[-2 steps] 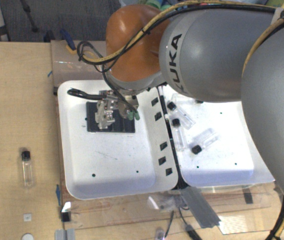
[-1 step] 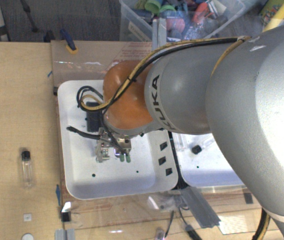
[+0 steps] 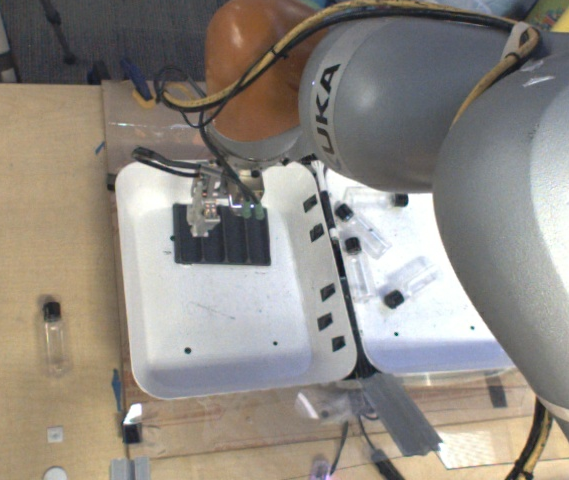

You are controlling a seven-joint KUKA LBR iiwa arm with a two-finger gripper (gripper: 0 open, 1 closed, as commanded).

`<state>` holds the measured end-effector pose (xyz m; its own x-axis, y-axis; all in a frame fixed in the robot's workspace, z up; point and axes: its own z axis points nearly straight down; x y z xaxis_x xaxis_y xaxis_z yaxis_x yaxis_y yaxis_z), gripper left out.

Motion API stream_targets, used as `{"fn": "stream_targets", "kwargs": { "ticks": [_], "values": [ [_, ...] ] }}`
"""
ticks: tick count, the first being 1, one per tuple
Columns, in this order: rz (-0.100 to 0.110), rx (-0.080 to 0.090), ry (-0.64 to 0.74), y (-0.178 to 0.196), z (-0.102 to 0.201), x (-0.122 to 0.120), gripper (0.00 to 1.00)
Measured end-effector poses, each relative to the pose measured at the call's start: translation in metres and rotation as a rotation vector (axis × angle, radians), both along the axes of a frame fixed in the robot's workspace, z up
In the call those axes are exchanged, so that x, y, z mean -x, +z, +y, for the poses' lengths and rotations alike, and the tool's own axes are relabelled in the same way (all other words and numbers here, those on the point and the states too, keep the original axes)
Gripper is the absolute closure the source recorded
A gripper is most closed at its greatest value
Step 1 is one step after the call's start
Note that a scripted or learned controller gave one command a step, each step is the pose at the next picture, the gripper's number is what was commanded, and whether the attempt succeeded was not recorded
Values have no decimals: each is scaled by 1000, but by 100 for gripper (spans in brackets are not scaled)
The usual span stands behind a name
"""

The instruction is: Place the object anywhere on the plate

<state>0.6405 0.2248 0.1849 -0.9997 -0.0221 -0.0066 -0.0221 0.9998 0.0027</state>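
A black ribbed plate [image 3: 226,245] lies in the upper part of the left white bin [image 3: 194,358]. My gripper [image 3: 204,211] hangs over the plate's upper left corner, under the orange wrist band [image 3: 249,63]. A pale, shiny piece shows at its tip against the plate; I cannot make out whether that is a vial or part of the gripper. Several clear vials with black caps lie in the right bin [image 3: 434,343], among them one [image 3: 364,238] near the divider and one [image 3: 410,278] further right.
The grey arm covers the upper right of the view and much of the right bin. Another clear vial [image 3: 53,336] lies on the wooden bench left of the bins. Black clips [image 3: 327,293] line the divider between the bins. Cables run above the left bin.
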Motion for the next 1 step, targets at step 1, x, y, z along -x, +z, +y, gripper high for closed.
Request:
{"fn": "stream_targets", "kwargs": {
  "ticks": [1],
  "values": [
    [7,0,-370,-29,1,76,100]
  ]
}}
